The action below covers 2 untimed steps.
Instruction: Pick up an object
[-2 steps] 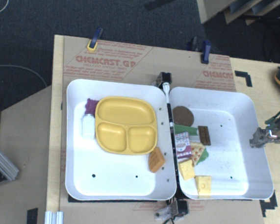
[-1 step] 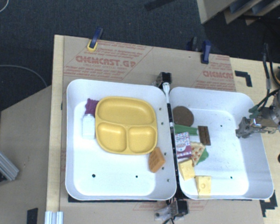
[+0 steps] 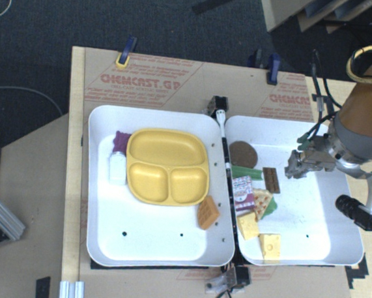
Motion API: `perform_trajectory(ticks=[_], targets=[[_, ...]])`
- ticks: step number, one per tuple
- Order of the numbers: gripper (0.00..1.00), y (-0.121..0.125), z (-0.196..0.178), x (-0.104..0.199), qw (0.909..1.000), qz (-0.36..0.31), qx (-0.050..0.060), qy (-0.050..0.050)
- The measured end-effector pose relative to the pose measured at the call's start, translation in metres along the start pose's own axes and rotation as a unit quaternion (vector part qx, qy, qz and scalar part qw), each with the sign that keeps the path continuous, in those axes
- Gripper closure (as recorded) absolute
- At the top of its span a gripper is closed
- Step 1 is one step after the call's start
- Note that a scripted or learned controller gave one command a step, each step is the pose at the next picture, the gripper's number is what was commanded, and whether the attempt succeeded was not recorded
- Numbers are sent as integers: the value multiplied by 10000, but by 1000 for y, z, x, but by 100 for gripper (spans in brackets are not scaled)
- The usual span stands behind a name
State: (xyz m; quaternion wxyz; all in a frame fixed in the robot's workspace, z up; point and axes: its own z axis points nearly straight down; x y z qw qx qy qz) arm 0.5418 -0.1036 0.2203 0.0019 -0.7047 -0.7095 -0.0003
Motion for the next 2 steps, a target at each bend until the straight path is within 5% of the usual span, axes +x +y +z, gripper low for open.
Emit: perform_trajectory(ticks=[1,2], targets=[[100,9,-5,47,10000,6,-21,-11],[100,21,4,52,10000,29,-23,-21]])
